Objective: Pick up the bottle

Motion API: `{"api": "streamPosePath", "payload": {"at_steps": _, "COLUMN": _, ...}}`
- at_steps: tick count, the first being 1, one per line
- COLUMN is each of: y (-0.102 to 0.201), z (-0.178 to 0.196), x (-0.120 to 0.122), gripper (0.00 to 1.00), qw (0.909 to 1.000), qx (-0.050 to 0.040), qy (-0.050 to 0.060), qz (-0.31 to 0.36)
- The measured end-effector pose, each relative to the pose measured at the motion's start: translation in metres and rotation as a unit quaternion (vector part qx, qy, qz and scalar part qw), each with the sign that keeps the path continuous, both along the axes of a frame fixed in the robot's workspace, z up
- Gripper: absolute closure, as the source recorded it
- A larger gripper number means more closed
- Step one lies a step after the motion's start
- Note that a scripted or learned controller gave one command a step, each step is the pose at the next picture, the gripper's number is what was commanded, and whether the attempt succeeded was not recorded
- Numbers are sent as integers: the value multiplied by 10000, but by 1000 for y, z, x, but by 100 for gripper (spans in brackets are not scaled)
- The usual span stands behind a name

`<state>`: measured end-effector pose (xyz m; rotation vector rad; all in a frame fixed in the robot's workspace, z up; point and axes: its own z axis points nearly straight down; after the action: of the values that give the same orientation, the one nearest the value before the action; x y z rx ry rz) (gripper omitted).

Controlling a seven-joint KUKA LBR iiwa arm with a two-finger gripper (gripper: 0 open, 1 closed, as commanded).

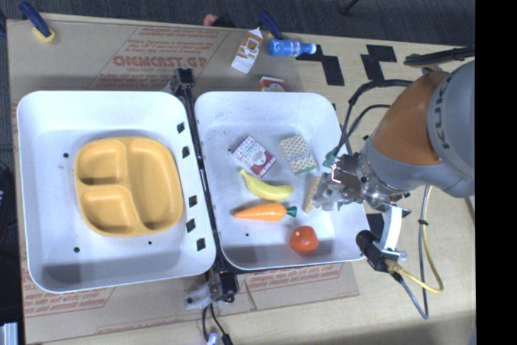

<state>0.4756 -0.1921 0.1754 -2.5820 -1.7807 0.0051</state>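
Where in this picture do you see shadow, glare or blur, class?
Camera view: soft shadow pools along the near wall of the left bin and under the yellow divided plate; the white bins look bright but not blown out; the gripper is slightly blurred; the blue bottle beyond the bins is small and soft.

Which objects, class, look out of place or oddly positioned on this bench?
The blue bottle lies on its side on the bench behind the right bin, outside both bins, while the hand sits at that bin's right edge. A small carton lies tipped beside the bottle, also outside.
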Motion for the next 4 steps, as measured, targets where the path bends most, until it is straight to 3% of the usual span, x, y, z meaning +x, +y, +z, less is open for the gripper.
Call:
{"api": "streamPosePath", "payload": {"at_steps": 1, "y": 3, "z": -42, "x": 0, "gripper": 100, "qw": 9988, "qx": 1, "qy": 4, "qz": -489}}
{"api": "streamPosePath", "payload": {"at_steps": 2, "y": 17, "z": -50, "x": 0, "gripper": 100, "qw": 9785, "qx": -11, "qy": -7, "qz": -2063}}
{"api": "streamPosePath", "payload": {"at_steps": 3, "y": 9, "z": 7, "x": 1, "gripper": 100, "qw": 9564, "qx": -8, "qy": 0, "qz": -2921}}
{"api": "streamPosePath", "payload": {"at_steps": 4, "y": 46, "z": 4, "x": 0, "gripper": 100, "qw": 9567, "qx": -6, "qy": 14, "qz": -2912}}
